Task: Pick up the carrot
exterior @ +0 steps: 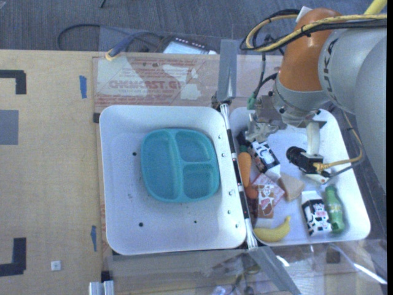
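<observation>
The carrot (245,166) is a slim orange piece lying lengthwise against the left wall of the right bin (353,183). My gripper (256,131) hangs over the far left part of that bin, just above and slightly right of the carrot's far end. Nothing is seen held in it. A black-and-white packet (264,155) lies right beside the carrot, under the gripper.
Also in the right bin are a brown snack packet (268,199), a pale wedge (292,186), a banana (274,230), a cow-patterned carton (316,217) and a green bottle (334,208). The left bin (116,165) holds a teal divided plate (180,165).
</observation>
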Available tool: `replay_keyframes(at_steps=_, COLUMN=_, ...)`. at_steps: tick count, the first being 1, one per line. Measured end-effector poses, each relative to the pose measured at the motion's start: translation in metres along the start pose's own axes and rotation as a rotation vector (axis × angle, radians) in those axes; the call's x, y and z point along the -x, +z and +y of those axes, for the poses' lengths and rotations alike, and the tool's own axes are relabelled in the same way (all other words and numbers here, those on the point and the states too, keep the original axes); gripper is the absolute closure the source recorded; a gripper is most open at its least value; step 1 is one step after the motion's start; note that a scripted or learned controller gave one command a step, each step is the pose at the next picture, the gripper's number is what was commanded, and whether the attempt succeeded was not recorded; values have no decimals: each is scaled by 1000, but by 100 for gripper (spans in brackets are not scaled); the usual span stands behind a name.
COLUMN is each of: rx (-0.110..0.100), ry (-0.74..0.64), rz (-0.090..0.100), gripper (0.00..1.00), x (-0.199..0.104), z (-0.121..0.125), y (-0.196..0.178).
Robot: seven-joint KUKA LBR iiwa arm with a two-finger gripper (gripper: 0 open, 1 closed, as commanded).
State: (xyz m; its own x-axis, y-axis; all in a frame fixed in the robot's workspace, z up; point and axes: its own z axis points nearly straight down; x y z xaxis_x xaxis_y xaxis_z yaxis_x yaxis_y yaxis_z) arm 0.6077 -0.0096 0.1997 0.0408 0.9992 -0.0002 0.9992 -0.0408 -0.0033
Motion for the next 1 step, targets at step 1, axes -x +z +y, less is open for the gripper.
replay_keyframes(at_steps=1, rx=6, ry=-255, rz=-1, gripper=100, x=-17, z=33, y=15)
